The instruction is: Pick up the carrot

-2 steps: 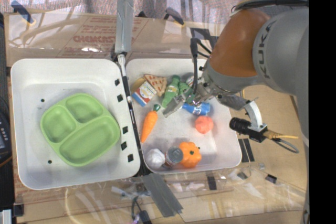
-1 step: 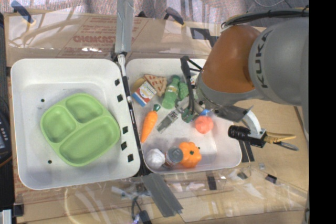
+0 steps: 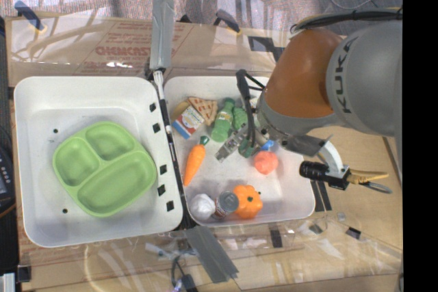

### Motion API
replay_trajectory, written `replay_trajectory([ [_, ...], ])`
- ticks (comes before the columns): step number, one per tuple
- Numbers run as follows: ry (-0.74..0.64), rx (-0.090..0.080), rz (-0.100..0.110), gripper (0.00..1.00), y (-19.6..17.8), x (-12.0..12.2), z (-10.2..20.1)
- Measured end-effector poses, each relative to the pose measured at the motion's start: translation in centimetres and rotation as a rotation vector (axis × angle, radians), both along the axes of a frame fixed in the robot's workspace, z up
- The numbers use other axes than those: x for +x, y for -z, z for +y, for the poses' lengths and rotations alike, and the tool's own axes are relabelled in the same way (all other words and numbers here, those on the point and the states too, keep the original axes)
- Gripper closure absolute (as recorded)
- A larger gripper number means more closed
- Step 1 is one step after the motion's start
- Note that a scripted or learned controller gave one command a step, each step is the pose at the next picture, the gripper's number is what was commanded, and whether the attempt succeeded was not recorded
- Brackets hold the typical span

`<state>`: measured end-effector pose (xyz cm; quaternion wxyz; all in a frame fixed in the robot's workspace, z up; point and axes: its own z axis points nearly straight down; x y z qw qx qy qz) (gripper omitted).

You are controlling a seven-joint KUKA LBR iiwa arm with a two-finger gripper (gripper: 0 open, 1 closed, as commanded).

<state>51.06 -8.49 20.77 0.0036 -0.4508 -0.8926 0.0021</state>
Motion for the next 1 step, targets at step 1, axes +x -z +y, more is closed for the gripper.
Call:
replay_trajectory([
  [1, 0.000, 0.000, 0.000, 0.00, 0.00, 0.00, 0.00],
])
